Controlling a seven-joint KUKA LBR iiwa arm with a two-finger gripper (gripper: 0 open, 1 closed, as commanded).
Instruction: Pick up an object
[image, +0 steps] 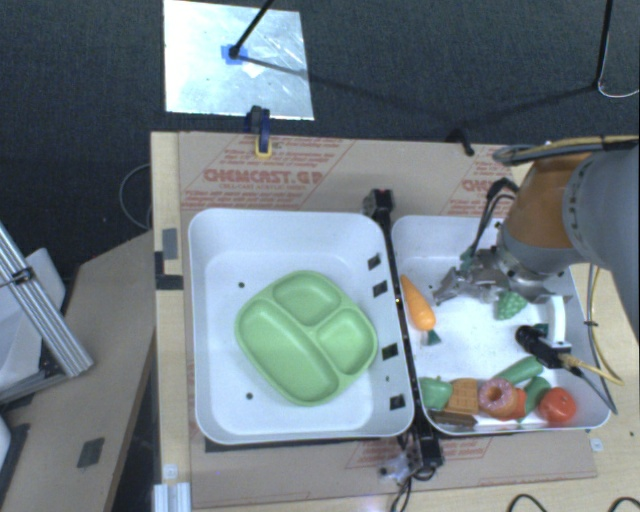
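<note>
Dark carpet surrounds a desk (300, 170) topped with brown printed cardboard, and on it sit two shallow white plastic bins side by side, smooth and round-cornered. One grey arm (590, 215) with an orange band reaches over the right bin (440, 240); its fingers (470, 280) hang above the bin's upper middle, but whether they are spread or closed I cannot tell, and nothing shows between them.

Just left of the fingers and a little below lies one orange carrot (418, 305), tapered, close to the bin's left wall. Just right of them sits one small bumpy green piece (512, 304). Well below them, along the bin's near edge, a crowded row holds one glazed pink doughnut (499, 398), one round red tomato (557, 404), one tan waffle-like block (462, 394), and a few green pieces (436, 389). Bare white floor lies directly below the fingers, between carrot and row.

Far to the left of the fingers, the left bin (215, 240) holds one pale green plate (305, 338), oval, glossy, divided into three compartments, with open floor around it.
</note>
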